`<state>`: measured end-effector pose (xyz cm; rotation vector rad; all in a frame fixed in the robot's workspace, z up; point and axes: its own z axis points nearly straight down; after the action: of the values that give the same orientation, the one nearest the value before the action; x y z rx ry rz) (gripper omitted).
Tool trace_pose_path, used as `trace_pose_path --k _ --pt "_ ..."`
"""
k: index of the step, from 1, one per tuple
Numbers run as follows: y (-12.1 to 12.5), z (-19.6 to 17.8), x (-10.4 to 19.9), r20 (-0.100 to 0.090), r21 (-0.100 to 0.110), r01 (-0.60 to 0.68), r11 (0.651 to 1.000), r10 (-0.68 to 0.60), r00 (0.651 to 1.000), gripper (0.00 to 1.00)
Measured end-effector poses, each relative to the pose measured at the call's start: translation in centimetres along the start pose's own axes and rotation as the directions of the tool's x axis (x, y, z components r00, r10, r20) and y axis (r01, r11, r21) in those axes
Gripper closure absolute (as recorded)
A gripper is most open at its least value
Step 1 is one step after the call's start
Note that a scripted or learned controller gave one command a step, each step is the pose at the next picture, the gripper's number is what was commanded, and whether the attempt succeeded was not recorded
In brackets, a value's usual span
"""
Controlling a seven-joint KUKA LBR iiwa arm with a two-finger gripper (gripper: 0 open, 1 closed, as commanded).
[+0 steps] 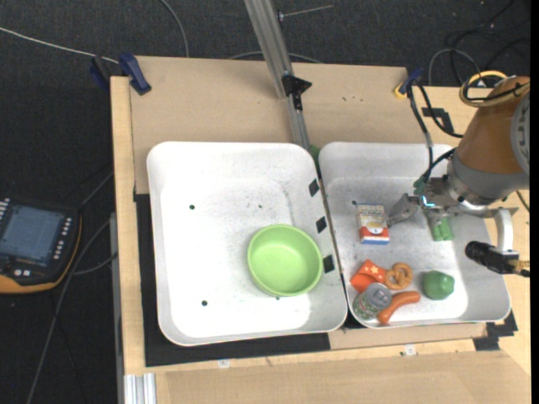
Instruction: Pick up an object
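A tan bench (227,99) bears two white bins (219,183) (379,162) side by side.

Left bin (181,225) open except green bowl (285,260); right bin (364,160) cluttered.

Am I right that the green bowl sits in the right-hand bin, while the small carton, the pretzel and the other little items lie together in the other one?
Not quite: the camera view shows the green bowl in the left bin. The small carton, the pretzel and the other little items lie together in the right bin.
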<state>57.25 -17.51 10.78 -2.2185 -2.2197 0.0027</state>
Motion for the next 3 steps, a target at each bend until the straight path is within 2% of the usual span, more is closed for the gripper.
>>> trace_pose_path --k 1,2,3 --pt "0.1 1.1 0.0 0.002 -0.006 0.0 1.0 0.0 1.0 0.0" --pt "0.1 0.1 0.0 0.002 -0.006 0.0 1.0 0.0 1.0 1.0" --pt "-0.1 -6.0 -0.7 0.003 -0.009 0.0 1.0 0.0 1.0 1.0"
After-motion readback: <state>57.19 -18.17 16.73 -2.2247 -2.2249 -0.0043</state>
